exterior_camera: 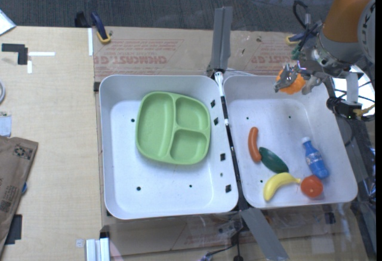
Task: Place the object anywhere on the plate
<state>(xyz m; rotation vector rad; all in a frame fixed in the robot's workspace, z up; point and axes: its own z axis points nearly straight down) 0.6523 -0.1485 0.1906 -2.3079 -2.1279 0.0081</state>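
i am hanging my gripper [290,82] above the right bin's [343,191] far edge, jaws closing on a small orange object [289,84]. the green plate [173,128] is sitting in the left bin [119,194], so the carry across and the drop are remaining

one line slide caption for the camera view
Gripper carries an orange object above right bin; green plate waits.

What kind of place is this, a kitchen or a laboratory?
Probably a robotics lab: a robot arm reaches over two white bins on a bench, with a green plate and toy food like a banana.
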